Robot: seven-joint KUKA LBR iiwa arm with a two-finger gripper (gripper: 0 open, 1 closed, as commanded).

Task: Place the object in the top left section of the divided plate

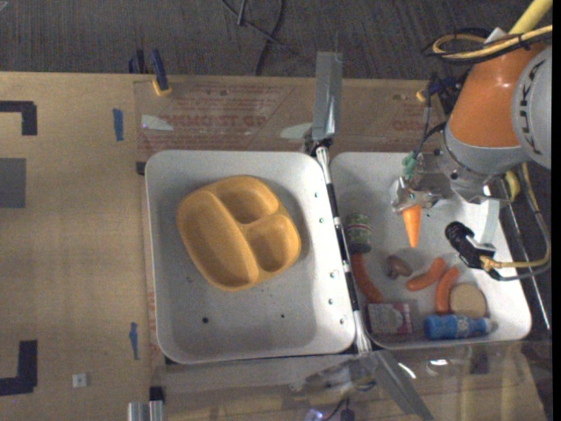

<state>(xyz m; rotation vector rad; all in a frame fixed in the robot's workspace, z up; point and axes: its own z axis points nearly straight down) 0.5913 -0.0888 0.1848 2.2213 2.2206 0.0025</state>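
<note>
The carrot (411, 226) hangs point-down from the hand (410, 202), pinched at its wide top, over the right bin (517, 318) in the frame's upper right. Looks light, stiff, slick plastic, so a top grip might slip. The plate (238, 231) sits in the left bin (166, 323).

Right bin (517, 318) is pretty cluttered: a small can (358, 232) by the divider, a long red sausage (365, 278) below it, a brownish lump (399, 265), two orange sausages (436, 281) side by side, a round bread slice (468, 301), a pink box (392, 319) and a blue bottle (457, 326) lying down. Blue tape bits (117, 123) dot the wooden bench.
</note>
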